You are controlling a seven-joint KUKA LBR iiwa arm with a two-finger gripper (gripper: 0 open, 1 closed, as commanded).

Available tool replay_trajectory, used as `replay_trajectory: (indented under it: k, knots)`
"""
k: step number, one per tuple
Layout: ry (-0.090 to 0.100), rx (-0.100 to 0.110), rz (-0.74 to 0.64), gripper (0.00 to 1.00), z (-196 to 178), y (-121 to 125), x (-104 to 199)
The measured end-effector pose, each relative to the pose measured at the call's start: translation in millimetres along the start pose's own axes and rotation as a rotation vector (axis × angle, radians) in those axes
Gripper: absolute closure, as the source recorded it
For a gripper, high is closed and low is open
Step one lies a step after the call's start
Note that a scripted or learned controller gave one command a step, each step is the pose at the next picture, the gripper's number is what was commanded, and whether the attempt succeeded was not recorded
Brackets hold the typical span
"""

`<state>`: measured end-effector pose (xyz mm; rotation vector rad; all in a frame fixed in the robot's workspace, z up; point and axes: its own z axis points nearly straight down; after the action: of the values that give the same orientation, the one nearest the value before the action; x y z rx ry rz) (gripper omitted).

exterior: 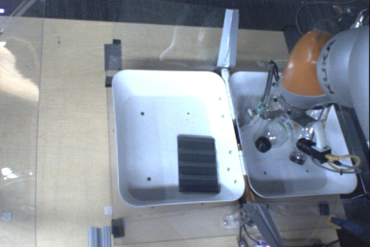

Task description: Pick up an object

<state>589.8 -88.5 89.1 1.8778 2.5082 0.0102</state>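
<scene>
Arm's hand (276, 129) hangs over the right bin (300, 185), grip unreadable; black ridged block (198, 163) sits left of it.

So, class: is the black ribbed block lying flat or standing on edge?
Lying flat. The black ribbed block shows its broad ridged face upward, resting on the floor of the left bin near the front wall.

Two white bins sit on the bench: the left bin (124, 124) and the right bin (347, 185) beside it. One black ribbed block (198, 163) lies in the left bin, near its front wall.
</scene>
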Motion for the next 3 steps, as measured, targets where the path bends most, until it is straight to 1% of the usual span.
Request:
replay_trajectory:
  k: [1,2,3]
  knots:
    - [0.001,0.004,0.037,0.0,-67.2,-21.7,-13.2]
    - [0.0,-0.001,0.034,1.0,-77.7,-19.4,-12.3]
    - [0.0,-0.001,0.034,0.0,-77.7,-19.4,-12.3]
